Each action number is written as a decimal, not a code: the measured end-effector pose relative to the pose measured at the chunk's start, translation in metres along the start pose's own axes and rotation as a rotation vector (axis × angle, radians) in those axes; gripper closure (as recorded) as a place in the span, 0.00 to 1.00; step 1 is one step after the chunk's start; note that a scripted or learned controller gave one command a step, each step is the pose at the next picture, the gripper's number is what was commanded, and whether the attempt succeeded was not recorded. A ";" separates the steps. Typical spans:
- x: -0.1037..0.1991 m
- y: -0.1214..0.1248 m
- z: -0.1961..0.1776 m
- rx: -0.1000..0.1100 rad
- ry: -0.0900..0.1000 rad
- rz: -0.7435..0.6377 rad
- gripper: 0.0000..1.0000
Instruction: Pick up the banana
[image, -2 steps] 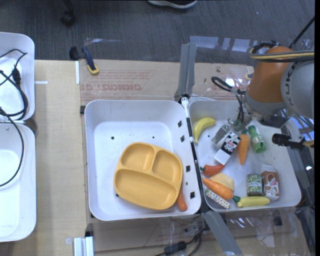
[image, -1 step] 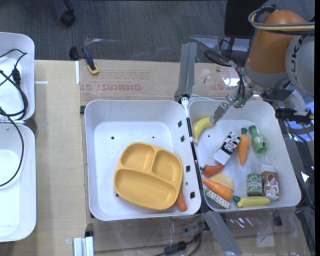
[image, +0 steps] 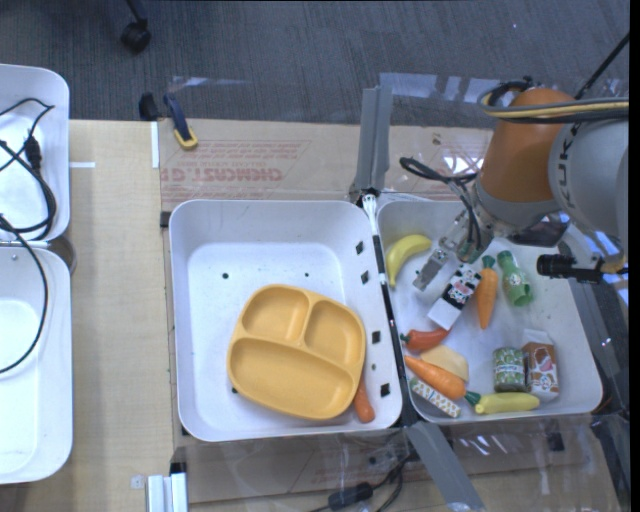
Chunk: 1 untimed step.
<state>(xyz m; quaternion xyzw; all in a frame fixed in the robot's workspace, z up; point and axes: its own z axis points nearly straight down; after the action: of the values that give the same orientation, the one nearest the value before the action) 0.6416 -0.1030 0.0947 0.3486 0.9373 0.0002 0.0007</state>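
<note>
We look down at a slant on a wooden bench (image: 110, 300) bearing two shallow white bins side by side. The left bin (image: 200, 250) fills the centre of the view; its only large item is a yellow divided plate (image: 297, 350), lying toward five o'clock within the bin, with a small orange carrot (image: 363, 407) tucked against the plate's lower right edge.

The right bin (image: 585, 350) sits at three o'clock from the first and is crowded with toy groceries, seemingly scattered loosely so the arm has targets to choose among. The grey arm with its orange band (image: 530, 140) reaches in from two o'clock and leans down over the bin's upper half. Its gripper (image: 437, 268) hangs low, tilted toward eight o'clock. We see nothing between its fingers, and we cannot tell how far apart they stand.

The banana (image: 403, 252) lies in the right bin's upper left corner, curved against the wall, just beside the gripper at its ten o'clock. We judge the grasp not yet made.

Smaller items sit nearby: a black-and-white carton (image: 457, 295), a carrot (image: 486, 297), a green bottle (image: 514, 279), two small cans (image: 525, 369) and a yellow corn cob (image: 507, 403).
</note>
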 end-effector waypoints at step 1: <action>-0.003 -0.005 0.002 -0.001 -0.001 -0.002 0.00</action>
<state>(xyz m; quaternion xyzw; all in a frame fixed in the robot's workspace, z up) 0.6405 -0.1091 0.0930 0.3477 0.9376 0.0006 0.0014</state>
